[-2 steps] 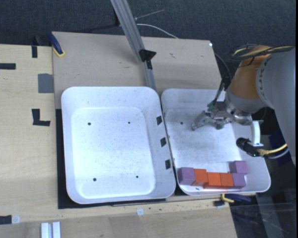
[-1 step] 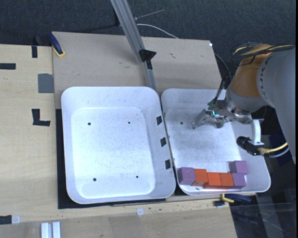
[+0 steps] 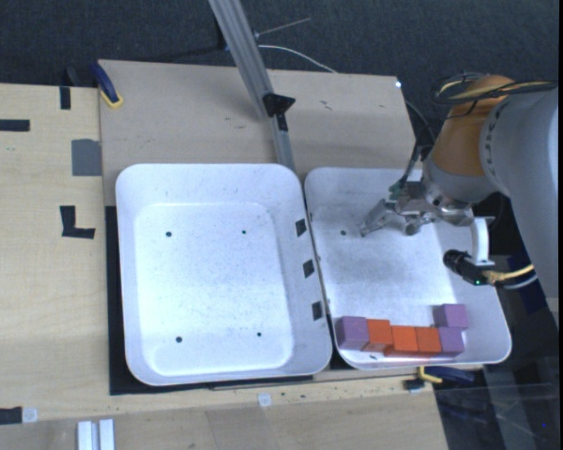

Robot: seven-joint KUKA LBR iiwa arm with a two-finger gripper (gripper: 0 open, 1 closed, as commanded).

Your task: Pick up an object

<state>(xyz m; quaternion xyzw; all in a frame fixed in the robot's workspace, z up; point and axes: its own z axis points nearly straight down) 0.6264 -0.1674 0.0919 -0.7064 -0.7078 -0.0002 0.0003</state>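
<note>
Several blocks lie in a row along the front wall of the right bin (image 3: 357,195). A purple block (image 3: 354,329) is at the left end, orange blocks (image 3: 403,337) fill the middle, and two purple blocks (image 3: 450,326) sit at the right end. My gripper (image 3: 387,230) hangs over the bin's back half, well behind the blocks and apart from them. It stands open with nothing between its fingers. The grey arm with its orange band (image 3: 464,139) reaches in from the right.
The left bin (image 3: 131,251) stands beside the right one, their walls touching. A slanted metal bar (image 3: 249,54) runs from the top down to the bins' shared back corner. Cables hang at the arm's wrist (image 3: 479,265) over the right rim.
</note>
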